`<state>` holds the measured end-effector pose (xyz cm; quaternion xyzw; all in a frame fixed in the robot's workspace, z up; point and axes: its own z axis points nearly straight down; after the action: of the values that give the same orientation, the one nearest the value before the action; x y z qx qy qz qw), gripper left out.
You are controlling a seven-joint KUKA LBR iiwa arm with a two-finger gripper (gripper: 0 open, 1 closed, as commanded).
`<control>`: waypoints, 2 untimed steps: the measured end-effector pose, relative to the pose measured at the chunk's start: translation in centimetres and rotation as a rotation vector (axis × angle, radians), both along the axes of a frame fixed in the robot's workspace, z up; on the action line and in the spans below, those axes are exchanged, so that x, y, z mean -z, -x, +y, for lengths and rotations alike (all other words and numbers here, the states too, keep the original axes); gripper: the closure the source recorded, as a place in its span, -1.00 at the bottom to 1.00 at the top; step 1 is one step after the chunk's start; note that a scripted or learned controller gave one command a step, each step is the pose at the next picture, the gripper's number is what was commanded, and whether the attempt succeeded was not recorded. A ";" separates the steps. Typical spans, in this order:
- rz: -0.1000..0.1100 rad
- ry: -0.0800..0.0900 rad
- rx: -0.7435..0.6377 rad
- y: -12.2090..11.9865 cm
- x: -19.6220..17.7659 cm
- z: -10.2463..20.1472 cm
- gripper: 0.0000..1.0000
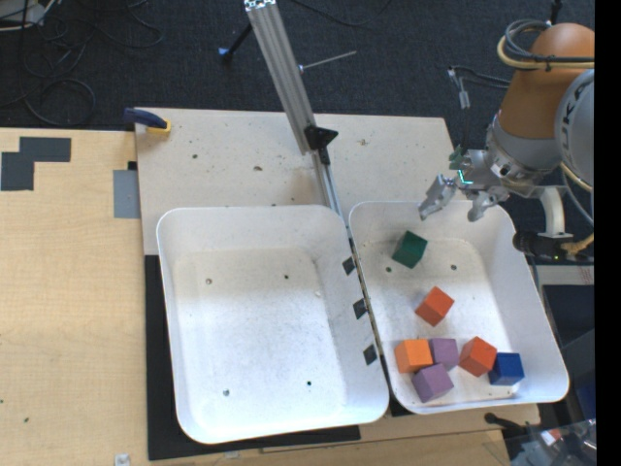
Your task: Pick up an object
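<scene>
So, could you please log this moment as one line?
gripper: open, holding nothing | above right bin far edge | nearest: green cube | pick: not yet done

arm (553, 85) cut off at right

No words, numbers, labels or brand names can be read anywhere. The one sign-like mark is a small black-and-white checker pattern (260, 2) on the top end of the slanted metal rail (287, 76) that rises from the far edge of the bench (233, 153); it carries no legible characters. The coloured blocks' faces are plain.
</scene>
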<state>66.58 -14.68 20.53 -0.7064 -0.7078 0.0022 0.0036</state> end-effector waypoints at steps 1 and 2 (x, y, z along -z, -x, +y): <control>-0.004 0.002 -0.003 -0.1 -0.3 0.0 -1.00; 0.001 0.000 -0.004 0.3 6.0 0.8 -1.00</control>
<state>66.31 -13.89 14.54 -0.7050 -0.7092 0.0027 0.0040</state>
